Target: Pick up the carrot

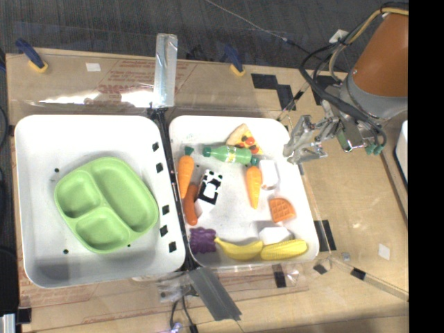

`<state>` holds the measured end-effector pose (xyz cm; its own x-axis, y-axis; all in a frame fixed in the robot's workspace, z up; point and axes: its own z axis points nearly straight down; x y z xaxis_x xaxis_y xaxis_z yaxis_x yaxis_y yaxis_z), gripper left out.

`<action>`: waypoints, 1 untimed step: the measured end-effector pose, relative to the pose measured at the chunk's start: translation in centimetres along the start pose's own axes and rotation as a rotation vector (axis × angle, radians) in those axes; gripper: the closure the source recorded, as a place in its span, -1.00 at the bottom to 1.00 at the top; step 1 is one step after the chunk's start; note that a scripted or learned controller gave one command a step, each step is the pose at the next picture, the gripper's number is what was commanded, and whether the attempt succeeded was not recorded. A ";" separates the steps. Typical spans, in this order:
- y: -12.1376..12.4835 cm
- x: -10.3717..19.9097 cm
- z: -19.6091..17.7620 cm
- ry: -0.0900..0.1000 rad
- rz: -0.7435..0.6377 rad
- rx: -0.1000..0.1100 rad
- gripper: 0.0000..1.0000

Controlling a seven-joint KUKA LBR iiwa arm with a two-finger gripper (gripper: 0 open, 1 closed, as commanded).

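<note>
Meanwhile the carrot (pixel 254 185) lies in the bin, apart from the gripper (pixel 300 146), spread empty.

orange carrot (pixel 254 185), green plate (pixel 105 203), yellow banana (pixel 238 248), purple grapes (pixel 202 239)

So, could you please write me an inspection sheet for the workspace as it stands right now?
Surface: wooden bench bearing two white bins; left bin, right bin.
Job's things: two carrots in the right bin, one near the middle, one by its left wall; neither is grasped.
Clutter: green divided plate in the left bin; in the right bin a green bottle, pizza slice, waffle, banana, corn, grapes and a black-and-white block.
Grippers: gripper above the right bin's upper right rim, holding nothing.
Cables: black cables run to the arm.
Surroundings: dark carpet beyond the bench.
</note>
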<state>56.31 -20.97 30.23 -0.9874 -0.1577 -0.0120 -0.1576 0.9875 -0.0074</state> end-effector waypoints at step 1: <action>1.0 7.0 -4.7 0.006 -0.241 -0.004 1.00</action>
<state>49.17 -21.08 34.88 -0.9211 -0.3893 -0.0040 -0.3892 0.9211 -0.0052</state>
